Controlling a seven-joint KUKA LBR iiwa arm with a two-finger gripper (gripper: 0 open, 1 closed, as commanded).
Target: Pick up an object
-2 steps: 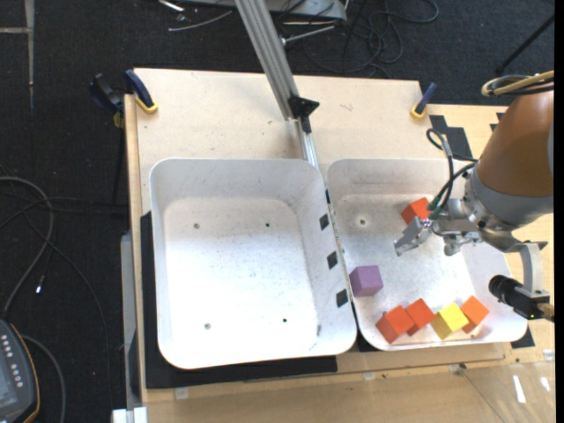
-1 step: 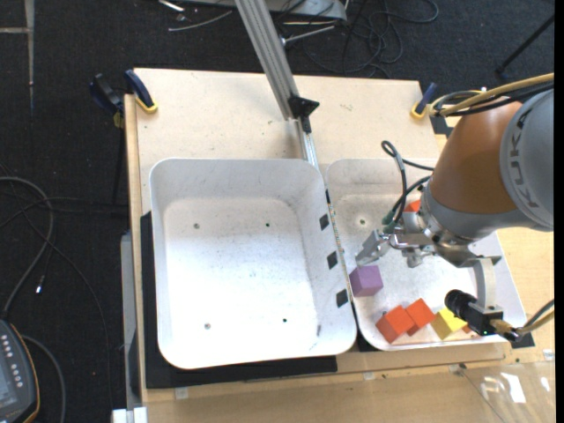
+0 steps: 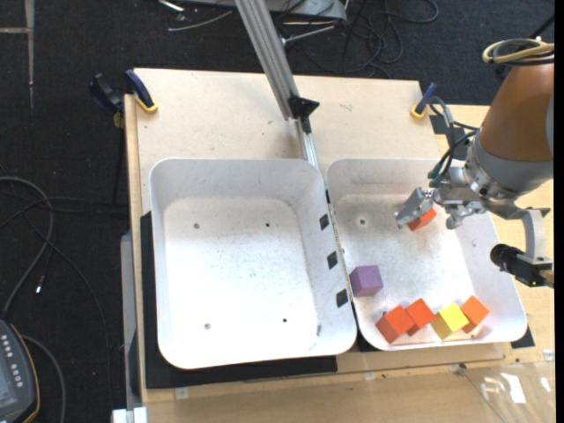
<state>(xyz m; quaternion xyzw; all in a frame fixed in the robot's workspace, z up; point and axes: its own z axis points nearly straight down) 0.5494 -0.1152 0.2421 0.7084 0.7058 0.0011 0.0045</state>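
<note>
Nearest the camera, at about 5 o'clock in the view, a short row of blocks was seen along the front wall of the right bin (image 3: pixel 352 183): a red block (image 3: pixel 397 322), an orange block (image 3: pixel 419 311), a yellow block (image 3: pixel 453 318) and a second orange block (image 3: pixel 475 310). The first three were touching or almost touching; the last was set just beside the yellow one. A purple cube (image 3: pixel 366 279) was placed a little further back, toward 12 o'clock from the red block, near the bin's left wall.

The left bin (image 3: pixel 167 236) was laid side by side with the right one, their inner rims touching, both carried on a pale wooden tabletop (image 3: pixel 220 113). A slanted metal rail (image 3: pixel 264 47) was seen running from 12 o'clock down to the seam between the bins.

From 3 o'clock, the grey arm (image 3: pixel 520 122) with its orange band was reached in over the right bin. The claw (image 3: pixel 426 210) was positioned above the bin's rear half, at about 2 o'clock from the purple cube. A small orange-red block (image 3: pixel 423 218) was seen between its fingers (image 3: pixel 410 210), which appeared clamped on it; whether the block was lifted clear of the bin floor could not be told.
</note>
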